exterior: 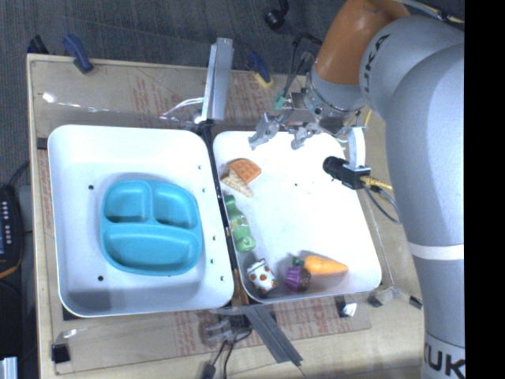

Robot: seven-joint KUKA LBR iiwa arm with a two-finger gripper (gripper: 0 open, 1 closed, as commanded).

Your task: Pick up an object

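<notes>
Currently the arm (410, 133) reaches in from the right, orange band (347, 42) above the wrist, with the claw (282, 136) over the far edge of the right bin (316, 204). Fingers are spread apart, nothing between them. One fingertip (260, 139) sits near the bin's far left corner, the other close to its right.

Right bin contents, all along the left wall and near edge:
- waffle-like toy (242, 170) plus a pale slice (234, 185) touching it, far left, just below the claw but apart from it
- green pieces (238, 226) against the left wall, mid-bin
- small white patterned object (260, 275) in the near left corner
- purple item (297, 277) just right of that
- orange carrot (325, 265) touching or nearly touching the purple item, lying flat

Centre of the right bin is bare white.

Left bin (71, 212) carries a blue divided tray (151, 227), lying flat, roughly centred.

Both bins sit side by side on the table (118, 81), touching along the middle. Blue clamps (76, 52) sit at the table's far edge. Black fitting (345, 170) with a yellow tip hangs off the arm over the right bin's right side.
</notes>
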